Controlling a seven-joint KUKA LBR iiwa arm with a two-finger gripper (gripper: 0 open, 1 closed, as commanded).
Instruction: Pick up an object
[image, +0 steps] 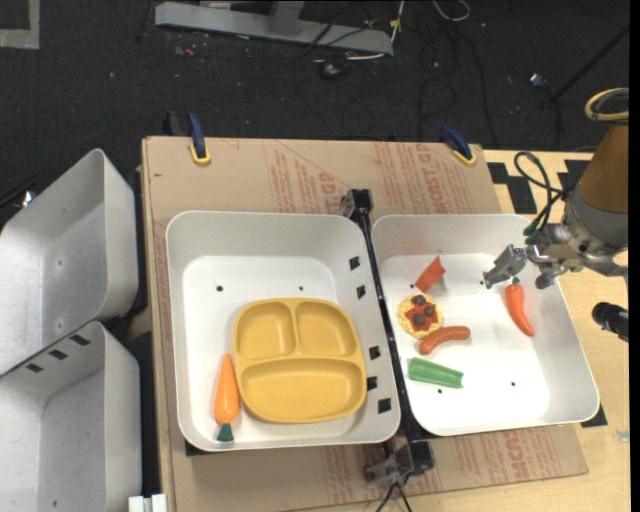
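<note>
We see the arm (608, 190) reaching in from three o'clock, its gripper (524, 264) hanging over the upper right part of the right bin (570, 390). Its two dark fingers (503, 266) look spread apart, one pointing toward nine o'clock and the other nearer the wrist, with nothing pinched between them. Just below the gripper, at its six o'clock, lies an orange-red chili pepper (520, 308), slanted, its green stem end close under the fingers; we cannot tell whether it touches them. Toward nine o'clock from the pepper we find a small cluster: a red wedge (431, 273) at the top, a yellow piece topped with dark red berries (420, 315) below it, a sausage (444, 339) just beside that at its five o'clock, and a green pod (435, 373) lying lowest, at six o'clock of the group. The left bin (190, 300) holds a yellow divided tray (300, 360) near its centre, and a carrot (227, 392) lies just beside the tray at its eight o'clock, leafy end pointing to six o'clock. Both bins rest on a brown board (300, 175).
</note>
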